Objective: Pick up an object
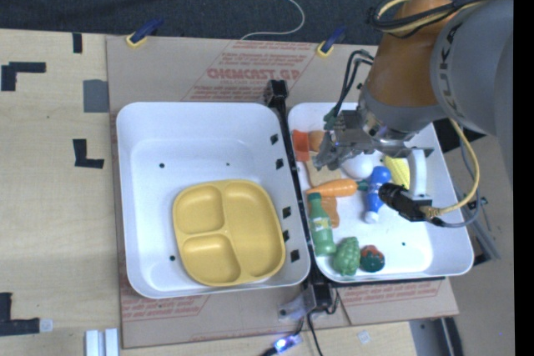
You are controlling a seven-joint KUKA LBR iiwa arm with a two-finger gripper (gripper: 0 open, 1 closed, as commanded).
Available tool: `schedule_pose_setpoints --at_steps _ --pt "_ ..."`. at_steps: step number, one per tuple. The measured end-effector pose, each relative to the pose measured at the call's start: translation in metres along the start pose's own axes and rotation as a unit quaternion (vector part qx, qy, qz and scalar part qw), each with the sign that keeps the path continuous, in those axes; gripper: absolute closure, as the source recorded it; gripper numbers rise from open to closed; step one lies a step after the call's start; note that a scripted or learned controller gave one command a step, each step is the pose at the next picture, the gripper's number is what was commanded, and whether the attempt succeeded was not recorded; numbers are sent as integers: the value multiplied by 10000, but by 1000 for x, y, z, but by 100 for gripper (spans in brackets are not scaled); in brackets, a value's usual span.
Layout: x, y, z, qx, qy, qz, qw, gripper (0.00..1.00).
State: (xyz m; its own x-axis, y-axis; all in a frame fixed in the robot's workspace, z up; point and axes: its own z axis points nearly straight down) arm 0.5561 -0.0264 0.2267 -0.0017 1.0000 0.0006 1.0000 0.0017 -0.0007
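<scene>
The arm's claw (338, 147) is down inside the right bin (446, 258), close to its far left corner. I cannot tell if the claw is open or closed, or if it has anything in it.

Many small toys sit in this bin. An orange carrot (336, 188) lies just under the claw. A blue and white toy (375, 192) is beside it. A green bottle (320, 226) lies along the left wall. A green veggie (347, 255) and a red one (372, 260) rest by the near edge.

The left bin (142, 137) has a yellow divided plate (227, 230) near its front.

I think the job is only started. Nothing looks lifted yet. Grabbing and raising a toy is still left to do.
</scene>
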Motion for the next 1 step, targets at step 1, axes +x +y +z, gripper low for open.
schedule_pose_setpoints --at_steps 1 --pt "-2 -3 1 11 0 -5 10000 100"
